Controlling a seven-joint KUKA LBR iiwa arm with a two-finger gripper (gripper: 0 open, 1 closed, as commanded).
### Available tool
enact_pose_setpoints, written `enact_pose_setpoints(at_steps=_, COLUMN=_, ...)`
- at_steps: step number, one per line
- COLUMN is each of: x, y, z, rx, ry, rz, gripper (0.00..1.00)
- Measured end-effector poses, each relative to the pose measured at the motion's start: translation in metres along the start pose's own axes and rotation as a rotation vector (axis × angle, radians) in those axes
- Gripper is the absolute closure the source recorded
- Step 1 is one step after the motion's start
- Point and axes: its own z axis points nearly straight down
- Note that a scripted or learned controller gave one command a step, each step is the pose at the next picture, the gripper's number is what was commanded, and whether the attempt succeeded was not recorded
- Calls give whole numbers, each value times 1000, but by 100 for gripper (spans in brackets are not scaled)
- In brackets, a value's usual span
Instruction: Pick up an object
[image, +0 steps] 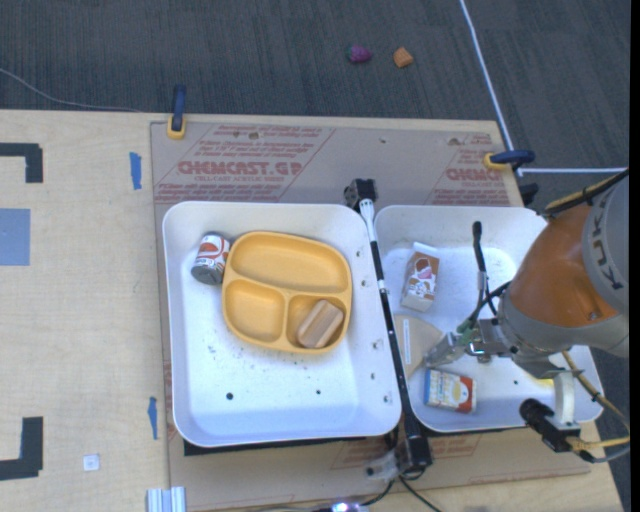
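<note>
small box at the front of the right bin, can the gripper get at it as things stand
Probably yes. The small box lies flat with open bin floor around it, nothing on top, and the gripper hangs just above its far edge. The carton sits well apart.

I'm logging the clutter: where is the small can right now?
The can lies in the left bin, near its upper-left corner, against the left edge of the yellow tray.

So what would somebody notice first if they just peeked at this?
Probably the yellow tray with three sections in the left bin, holding a tan block in one section, with a small can beside it. Then the big grey and orange arm reaching over the right bin, near two small cartons.
</note>
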Motion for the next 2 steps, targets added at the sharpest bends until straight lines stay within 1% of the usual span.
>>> enact_pose_setpoints(at_steps=1, x=-4, y=3, z=-12, rx=-13, ry=-11, rz=4, gripper=100)
enact_pose_setpoints(at_steps=2, x=-4, y=3, z=-11, rx=-12, ry=-10, rz=4, gripper=0)
